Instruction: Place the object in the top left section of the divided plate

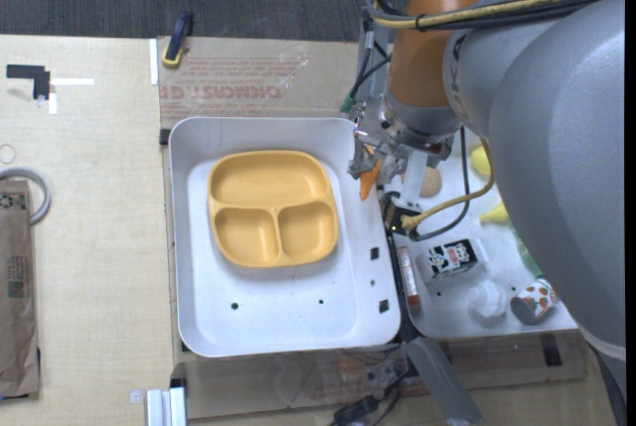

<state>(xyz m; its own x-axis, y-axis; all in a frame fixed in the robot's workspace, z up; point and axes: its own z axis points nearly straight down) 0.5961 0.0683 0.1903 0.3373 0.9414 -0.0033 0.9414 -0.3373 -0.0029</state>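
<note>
The gripper (370, 166) hangs over the right rim of the left bin (189, 245), and there's a small orange object (368, 182) pinched between its fingers, pointing downward. The yellow divided plate (271, 207) sits in the upper middle of that bin, apart from the object. In the right bin (447, 310), a black-and-white carton (452, 258) lies near the middle.

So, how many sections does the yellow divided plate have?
3: the yellow divided plate in the left bin has one wide section across the top, and two smaller ones below, left and right.
</note>
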